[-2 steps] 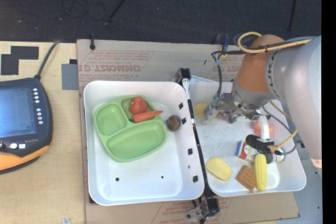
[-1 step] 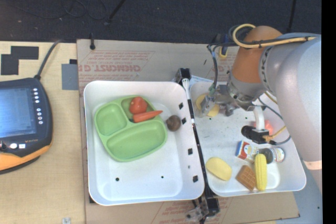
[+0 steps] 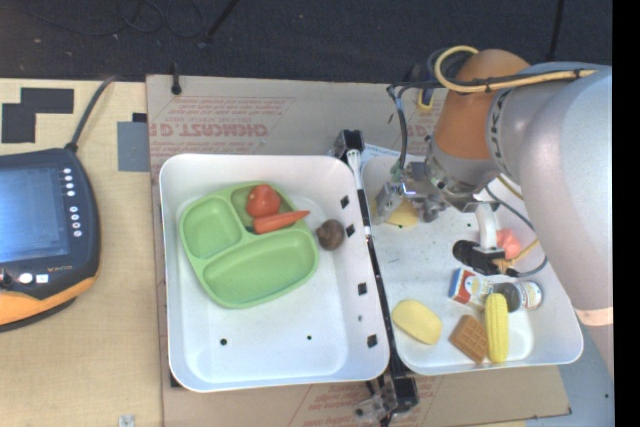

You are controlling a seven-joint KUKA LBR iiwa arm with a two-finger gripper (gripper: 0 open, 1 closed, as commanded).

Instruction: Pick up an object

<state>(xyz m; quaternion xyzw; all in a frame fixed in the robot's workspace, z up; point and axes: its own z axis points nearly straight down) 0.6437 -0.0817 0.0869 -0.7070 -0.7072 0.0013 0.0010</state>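
The arm's two-finger gripper (image 3: pixel 408 199) hovers low at the right white bin's (image 3: pixel 560 347) far-left corner, touching a small pale yellow object (image 3: pixel 402 216). Whether the claw is spread cannot be told. It should centre over the object before closing.

Bins (image 3: pixel 200 355) glossy white plastic; green tray (image 3: pixel 250 265) smooth matt plastic; cardboard (image 3: pixel 230 115) underneath.

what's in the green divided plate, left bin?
The green plate holds a tomato in a small upper compartment and a carrot lying across the divider below it. What sits under the tomato is covered.
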